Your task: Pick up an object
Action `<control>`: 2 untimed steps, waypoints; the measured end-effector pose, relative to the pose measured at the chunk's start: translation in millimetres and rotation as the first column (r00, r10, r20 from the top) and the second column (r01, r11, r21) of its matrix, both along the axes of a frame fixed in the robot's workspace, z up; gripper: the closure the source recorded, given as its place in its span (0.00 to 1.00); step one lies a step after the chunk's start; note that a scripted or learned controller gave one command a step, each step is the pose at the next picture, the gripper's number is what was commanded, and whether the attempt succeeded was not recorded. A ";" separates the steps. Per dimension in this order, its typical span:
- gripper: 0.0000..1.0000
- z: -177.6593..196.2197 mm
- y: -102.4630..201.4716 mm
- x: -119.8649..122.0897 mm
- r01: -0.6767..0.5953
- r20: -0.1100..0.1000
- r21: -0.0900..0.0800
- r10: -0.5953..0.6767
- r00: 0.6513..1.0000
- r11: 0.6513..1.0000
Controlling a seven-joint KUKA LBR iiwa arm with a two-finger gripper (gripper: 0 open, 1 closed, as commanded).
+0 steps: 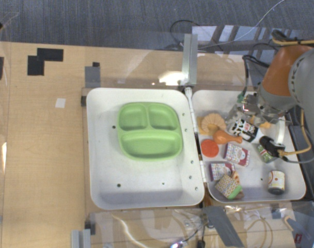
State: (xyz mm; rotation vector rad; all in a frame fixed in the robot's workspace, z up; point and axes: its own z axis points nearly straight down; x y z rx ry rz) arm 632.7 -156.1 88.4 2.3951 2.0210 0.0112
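light: bright, even | glare: white patch on bench (170, 79) behind bins | focus: slightly soft — shadows faint

Green tray (149, 130), white bins (103, 154), orange disc (209, 148), possibly checkered black-white box (245, 128).

Light wooden bench (38, 154), two white bins side by side, left bin (103, 154), right bin (296, 182)

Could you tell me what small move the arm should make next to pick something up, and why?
Probably a short straight descent. The gripper hangs in the right bin over the black-and-white patterned item, with the orange toy and tan pastry close beside it, so sideways travel risks nudging those neighbours.
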 end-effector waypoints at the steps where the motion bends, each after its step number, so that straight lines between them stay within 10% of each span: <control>1: 0.00 0.3 -2.9 -24.5 -0.011 0.000 0.000 0.011 1.000 1.000; 2: 1.00 12.8 -1.2 -21.2 -0.014 0.008 0.001 0.014 1.000 1.000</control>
